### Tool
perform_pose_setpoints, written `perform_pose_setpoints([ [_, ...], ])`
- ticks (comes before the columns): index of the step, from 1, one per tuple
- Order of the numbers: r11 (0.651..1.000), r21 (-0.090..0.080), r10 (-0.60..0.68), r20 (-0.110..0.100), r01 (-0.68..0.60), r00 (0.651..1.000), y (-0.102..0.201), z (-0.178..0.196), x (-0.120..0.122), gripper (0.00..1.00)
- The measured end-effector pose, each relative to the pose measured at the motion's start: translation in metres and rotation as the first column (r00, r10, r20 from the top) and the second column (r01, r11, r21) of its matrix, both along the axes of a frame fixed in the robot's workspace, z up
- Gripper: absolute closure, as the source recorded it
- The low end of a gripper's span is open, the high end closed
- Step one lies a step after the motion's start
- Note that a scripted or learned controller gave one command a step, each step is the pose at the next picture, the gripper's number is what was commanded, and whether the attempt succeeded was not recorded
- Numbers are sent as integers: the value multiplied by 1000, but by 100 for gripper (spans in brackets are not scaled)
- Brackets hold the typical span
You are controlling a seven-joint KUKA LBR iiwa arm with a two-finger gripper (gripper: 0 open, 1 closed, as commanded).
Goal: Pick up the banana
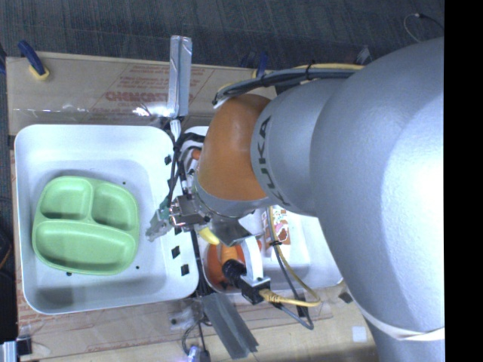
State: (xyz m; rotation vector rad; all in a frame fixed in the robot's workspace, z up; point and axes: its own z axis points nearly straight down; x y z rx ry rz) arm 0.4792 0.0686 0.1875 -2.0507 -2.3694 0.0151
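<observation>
My gripper [161,223] hangs low over the right wall of the left bin [90,138], just right of a green divided plate [85,225]. Nothing shows clearly in its grasp. The grey arm and its orange band [230,157] cover most of the right bin [321,266]. A small yellow piece [208,237] peeks out below the wrist; whether it is the banana is unclear. The rest of that bin's contents are largely hidden.
An orange round object [220,268] lies in the right bin's near left corner, and a red and white packet [278,226] sits beside it. The bins rest on a cardboard sheet [98,81]. A metal bar [180,78] stands behind the bins.
</observation>
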Motion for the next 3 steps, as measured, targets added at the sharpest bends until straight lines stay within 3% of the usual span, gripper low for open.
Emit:
perform_pose_setpoints([
  [1, 987, -10, 158, 3, -158, 987, 97, -98, 14, 0],
  [2, 999, -1, -37, 2, 37, 999, 80, -46, 82, 0],
  [3, 999, 13, -31, 23, 30, 999, 40, -88, 51, 0],
])
